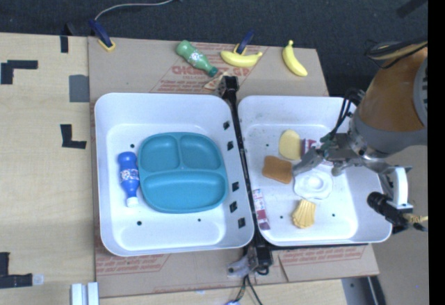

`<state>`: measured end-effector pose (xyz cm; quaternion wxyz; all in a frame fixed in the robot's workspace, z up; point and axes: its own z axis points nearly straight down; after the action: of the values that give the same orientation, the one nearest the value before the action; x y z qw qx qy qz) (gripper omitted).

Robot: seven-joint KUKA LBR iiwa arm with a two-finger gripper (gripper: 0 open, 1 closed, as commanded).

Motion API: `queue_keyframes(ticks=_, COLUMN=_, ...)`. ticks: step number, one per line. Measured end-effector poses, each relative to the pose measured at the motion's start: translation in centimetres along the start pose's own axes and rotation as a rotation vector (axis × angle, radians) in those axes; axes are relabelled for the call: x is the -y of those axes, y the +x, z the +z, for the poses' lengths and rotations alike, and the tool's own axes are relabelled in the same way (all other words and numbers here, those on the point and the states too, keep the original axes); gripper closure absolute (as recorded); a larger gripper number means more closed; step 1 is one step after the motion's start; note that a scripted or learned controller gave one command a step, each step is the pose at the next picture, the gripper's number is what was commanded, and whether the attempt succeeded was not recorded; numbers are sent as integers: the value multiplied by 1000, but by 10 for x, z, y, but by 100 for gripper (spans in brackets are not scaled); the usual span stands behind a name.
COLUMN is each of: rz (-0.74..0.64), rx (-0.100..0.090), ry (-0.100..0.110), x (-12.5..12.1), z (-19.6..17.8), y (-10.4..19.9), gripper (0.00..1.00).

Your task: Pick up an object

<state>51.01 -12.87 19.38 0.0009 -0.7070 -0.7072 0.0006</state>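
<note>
The right bin holds a yellow rounded piece, a brown toast-like slab, a white fried egg toy and a ridged yellow chip. My gripper hangs low over this bin, just above the egg and right of the brown slab. The arm comes in from the right, orange band above the wrist. Nothing shows between the fingers.
The left bin holds a blue divided plate and a blue bottle at its left. Behind the bins lie a green bottle and two yellow bananas on cardboard.
</note>
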Motion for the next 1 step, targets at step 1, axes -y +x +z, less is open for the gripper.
queue_keyframes(ticks=1, rz=0, rx=0, ry=0, x=-27, z=99, y=18, gripper=0)
